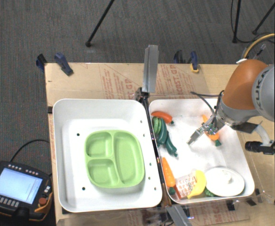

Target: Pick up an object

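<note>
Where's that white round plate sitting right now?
The white round plate lies in the near right corner of the right bin, just right of the yellow toy and the red-and-white packet.

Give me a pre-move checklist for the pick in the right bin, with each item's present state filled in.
1. Claw over the right bin: ok.
2. Thing between the fingers: cannot tell; a small orange piece sits right beside the claw.
3. Targets available: ok; orange carrot, green pods and white lid lie in the bin.
4. Bare floor under the claw: ok.
5. Left bin holding the green divided plate, apart from the arm: ok.
</note>
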Robot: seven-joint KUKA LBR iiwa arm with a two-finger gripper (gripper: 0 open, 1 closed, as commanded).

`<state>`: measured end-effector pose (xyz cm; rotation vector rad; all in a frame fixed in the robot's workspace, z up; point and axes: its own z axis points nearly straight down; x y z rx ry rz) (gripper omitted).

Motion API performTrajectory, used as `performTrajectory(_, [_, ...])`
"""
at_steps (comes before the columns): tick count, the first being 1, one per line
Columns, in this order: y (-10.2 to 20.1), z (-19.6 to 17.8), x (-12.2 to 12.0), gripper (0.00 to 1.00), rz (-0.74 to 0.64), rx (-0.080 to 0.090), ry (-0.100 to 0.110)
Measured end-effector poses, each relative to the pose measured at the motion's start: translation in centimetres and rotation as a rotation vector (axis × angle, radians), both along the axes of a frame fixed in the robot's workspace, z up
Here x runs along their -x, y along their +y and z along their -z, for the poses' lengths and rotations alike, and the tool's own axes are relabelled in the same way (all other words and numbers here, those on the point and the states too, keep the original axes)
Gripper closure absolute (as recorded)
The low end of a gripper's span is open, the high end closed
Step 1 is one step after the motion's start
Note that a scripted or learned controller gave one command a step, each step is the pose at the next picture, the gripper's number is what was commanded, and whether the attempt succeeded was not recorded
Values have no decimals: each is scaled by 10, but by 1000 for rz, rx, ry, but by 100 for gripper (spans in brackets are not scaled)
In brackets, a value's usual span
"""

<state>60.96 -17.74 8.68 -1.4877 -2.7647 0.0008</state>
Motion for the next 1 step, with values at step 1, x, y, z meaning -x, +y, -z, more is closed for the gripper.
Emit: performTrajectory(1, [-21,-1,-18,0,-31,-21,10])
